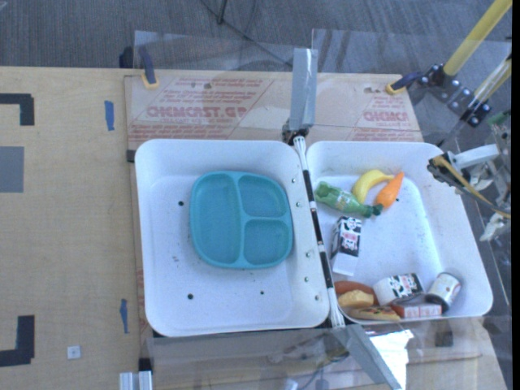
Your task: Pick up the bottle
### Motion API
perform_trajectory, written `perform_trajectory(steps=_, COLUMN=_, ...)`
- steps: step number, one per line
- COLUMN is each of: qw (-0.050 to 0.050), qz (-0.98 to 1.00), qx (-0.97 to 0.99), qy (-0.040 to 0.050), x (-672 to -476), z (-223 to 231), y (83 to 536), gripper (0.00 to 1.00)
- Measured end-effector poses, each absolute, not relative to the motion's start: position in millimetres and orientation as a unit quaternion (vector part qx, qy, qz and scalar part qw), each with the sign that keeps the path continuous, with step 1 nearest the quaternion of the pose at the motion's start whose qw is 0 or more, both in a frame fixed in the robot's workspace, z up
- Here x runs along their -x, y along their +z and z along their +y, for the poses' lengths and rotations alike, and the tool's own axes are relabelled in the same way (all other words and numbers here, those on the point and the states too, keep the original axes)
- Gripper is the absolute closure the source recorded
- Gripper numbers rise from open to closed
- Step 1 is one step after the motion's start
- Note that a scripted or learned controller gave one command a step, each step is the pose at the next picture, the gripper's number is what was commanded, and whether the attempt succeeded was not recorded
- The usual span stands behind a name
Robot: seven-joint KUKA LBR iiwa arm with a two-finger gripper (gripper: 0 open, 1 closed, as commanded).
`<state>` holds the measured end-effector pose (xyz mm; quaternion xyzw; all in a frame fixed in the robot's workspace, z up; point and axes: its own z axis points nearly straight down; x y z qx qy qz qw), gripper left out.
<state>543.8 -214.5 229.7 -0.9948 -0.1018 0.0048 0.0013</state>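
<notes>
A small white bottle (398,286) with a dark label lies on its side near the front edge of the right bin (455,242). A silver-topped can (445,286) lies just to its right. A red-and-white packet (420,308) rests against its front side.
The right bin also holds a yellow banana (370,183), an orange carrot (390,190), a green vegetable (345,199), a black-and-white carton (348,236) and toy food (357,297) at the front left corner. A teal divided plate (241,218) sits in the left bin (158,242). Metal rigging (467,173) stands at the right.
</notes>
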Motion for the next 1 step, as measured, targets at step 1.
perform_trajectory(steps=1, qw=0.001, qz=-0.102, qx=0.995, qy=0.0048, x=-543.8, z=-214.4, y=229.7, gripper=0.00)
